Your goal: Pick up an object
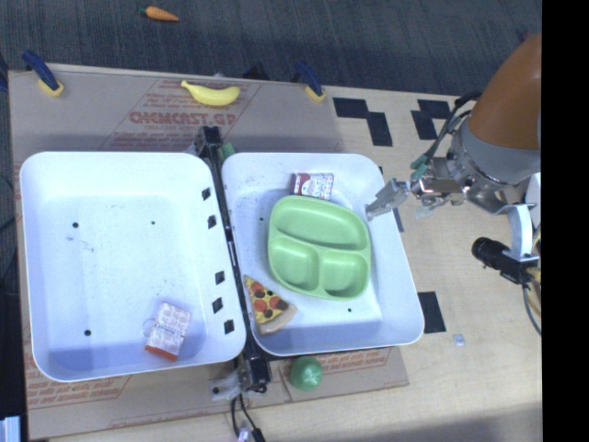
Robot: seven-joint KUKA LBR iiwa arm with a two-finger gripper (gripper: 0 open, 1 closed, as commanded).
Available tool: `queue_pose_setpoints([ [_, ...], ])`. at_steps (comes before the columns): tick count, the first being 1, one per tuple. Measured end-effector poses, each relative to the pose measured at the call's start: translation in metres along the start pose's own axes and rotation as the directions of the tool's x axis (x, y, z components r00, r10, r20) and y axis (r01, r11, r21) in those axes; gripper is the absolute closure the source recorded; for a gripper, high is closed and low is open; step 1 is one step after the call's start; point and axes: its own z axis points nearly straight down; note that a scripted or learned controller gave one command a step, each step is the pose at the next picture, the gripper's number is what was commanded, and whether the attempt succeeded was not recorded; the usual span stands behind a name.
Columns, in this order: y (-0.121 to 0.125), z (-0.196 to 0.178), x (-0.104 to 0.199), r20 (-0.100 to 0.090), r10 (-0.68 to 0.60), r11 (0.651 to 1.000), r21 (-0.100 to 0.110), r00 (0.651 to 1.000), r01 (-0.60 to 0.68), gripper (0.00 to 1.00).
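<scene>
- Small red-and-white crinkled packet [167, 329]: lies in the left white bin [55, 247], near its front; judged light, soft; pinch across its middle.
- Pale green divided plastic tray [319, 247]: centre of the right white bin [398, 274]; stiff, slick; take the rim.
- Gripper [383, 201]: poised over the right bin's far edge; finger spread cannot be told.

We see the left bin [55, 201] largely open, only a small packet [168, 329] lying toward its 5 o'clock corner. In the right bin [398, 288], a green divided plate [318, 247] fills the centre, a packet [312, 185] touching it at 12 o'clock, a pizza slice [267, 303] at 7 o'clock.
</scene>
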Motion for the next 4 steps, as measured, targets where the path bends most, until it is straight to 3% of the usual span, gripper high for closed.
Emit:
queue_pose_setpoints([
  [1, -0.012, 0.18, 0.044, -0.002, -0.001, 1.0, 0.005, 1.0, 0.001, 0.0],
  [2, -0.011, 0.169, 0.043, 0.0, -0.004, 1.0, 0.004, 1.0, 0.004, 1.0],
  [3, -0.035, 0.053, -0.002, 0.002, 0.002, 1.0, -0.004, 1.0, -0.002, 1.0],
  [4, -0.059, 0.041, -0.004, -0.001, 0.001, 1.0, 0.0, 1.0, -0.001, 1.0],
])
